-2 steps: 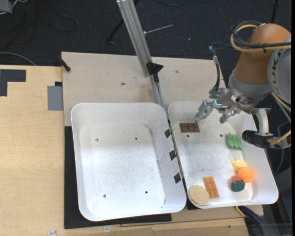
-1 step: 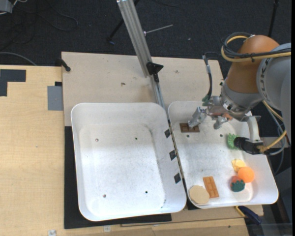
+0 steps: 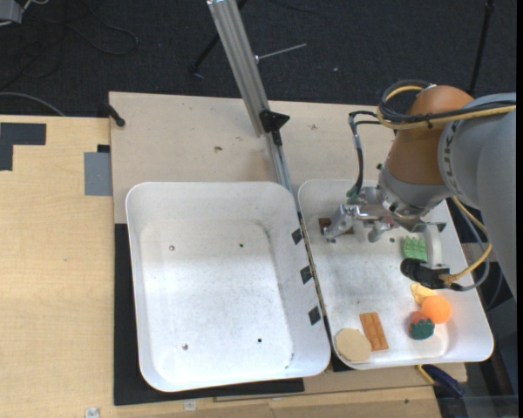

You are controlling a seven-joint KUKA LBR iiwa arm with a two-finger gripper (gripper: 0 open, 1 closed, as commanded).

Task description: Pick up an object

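The arm reaches from the right over the right bin (image 3: 479, 342). Its jaws hang low near the bin's top left part, and it is too hard to tell if they are apart or together. The orange ball (image 3: 435, 309), green block (image 3: 414, 248), tan disc (image 3: 354, 345) and orange bar (image 3: 373, 330) lie well apart from the jaws, toward the near edge.

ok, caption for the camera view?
Arm's gripper low over the right bin; orange ball, tan disc and other items along its near edge.
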